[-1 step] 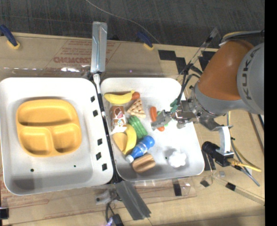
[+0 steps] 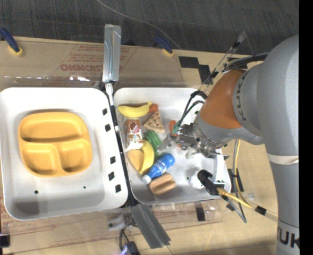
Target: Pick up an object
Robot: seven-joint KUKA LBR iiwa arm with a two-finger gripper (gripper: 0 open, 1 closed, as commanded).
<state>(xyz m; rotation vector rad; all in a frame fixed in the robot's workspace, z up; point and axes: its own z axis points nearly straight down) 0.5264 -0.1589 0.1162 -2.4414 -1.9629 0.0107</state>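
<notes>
- Leftmost, the left bin [image 2: 7,142] on the counter [image 2: 50,54] holds a yellow divided tray [image 2: 54,141].
- Next, along the left side of the right bin [image 2: 145,195] lies a cluster of toy foods: a banana [image 2: 135,110], a packet [image 2: 134,132], a sandwich wedge [image 2: 155,122], a green piece [image 2: 154,138], a yellow piece [image 2: 144,157], a blue bottle [image 2: 160,167] and a hot dog bun [image 2: 162,184].
- Then the claw [image 2: 184,138] hangs low over the right bin, just right of the cluster; whether it is released or clenched I cannot tell.
- Rightmost, the grey arm [image 2: 273,89] with its orange band [image 2: 222,102] reaches in.
</notes>
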